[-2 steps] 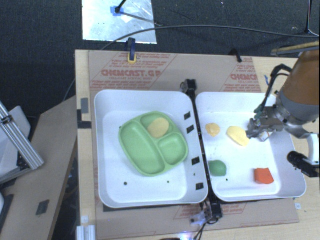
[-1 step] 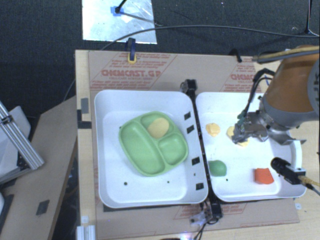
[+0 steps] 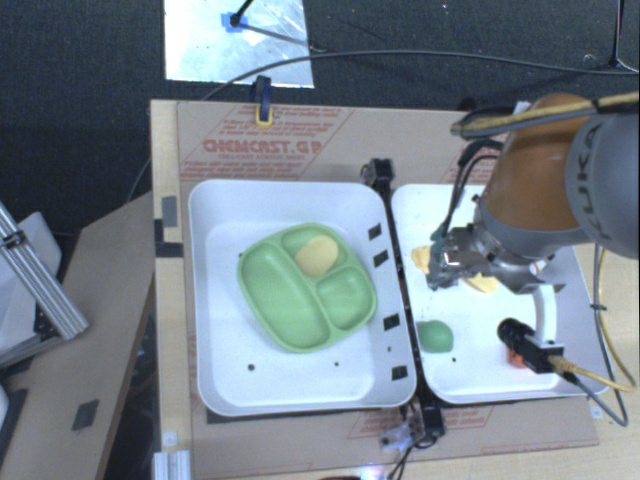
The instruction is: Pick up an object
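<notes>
We see the arm (image 3: 545,183) reaching in from the right of the frame, its orange band over the upper part of the right bin (image 3: 432,206). The gripper (image 3: 441,268) sits low at the left-centre of that bin, close to the divide between the two bins. We cannot tell whether it is open or closed, nor whether it holds anything.

A pale yellow thing (image 3: 421,258) lies right at the gripper, partly hidden by it, with yellow showing on both sides of the wrist. Just below the gripper, near the lower left of the right bin, a small green lump (image 3: 435,336) rests on the white floor, apart from the gripper.

In the left bin (image 3: 215,268) a green divided plate (image 3: 290,308) lies tilted near the middle. A round yellow piece (image 3: 318,255) sits in its upper compartment; the other compartments look bare.

Both bins rest on a brown cardboard sheet (image 3: 270,133) with red print, which covers the counter. A shiny foil sheet (image 3: 235,28) lies at the upper left of the frame, beyond the cardboard.
</notes>
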Robot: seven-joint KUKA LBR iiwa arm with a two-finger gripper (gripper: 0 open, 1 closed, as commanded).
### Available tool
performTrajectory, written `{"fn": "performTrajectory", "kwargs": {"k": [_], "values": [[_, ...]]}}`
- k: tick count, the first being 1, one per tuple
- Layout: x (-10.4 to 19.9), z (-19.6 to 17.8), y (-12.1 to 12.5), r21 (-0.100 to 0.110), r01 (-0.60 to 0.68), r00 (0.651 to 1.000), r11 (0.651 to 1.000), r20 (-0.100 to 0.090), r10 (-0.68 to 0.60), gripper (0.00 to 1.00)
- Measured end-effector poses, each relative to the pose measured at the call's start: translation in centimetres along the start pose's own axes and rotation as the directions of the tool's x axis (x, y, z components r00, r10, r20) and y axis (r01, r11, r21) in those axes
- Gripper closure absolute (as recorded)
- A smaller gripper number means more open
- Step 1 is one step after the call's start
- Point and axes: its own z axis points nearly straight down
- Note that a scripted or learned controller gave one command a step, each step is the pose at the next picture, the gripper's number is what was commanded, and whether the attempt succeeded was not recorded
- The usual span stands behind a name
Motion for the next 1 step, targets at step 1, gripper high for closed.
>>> {"fn": "performTrajectory", "kwargs": {"k": [1], "values": [[5.4,-1.01,-1.25,-0.001,0.001,1.0,1.0,0.0,-0.001,1.0]]}}
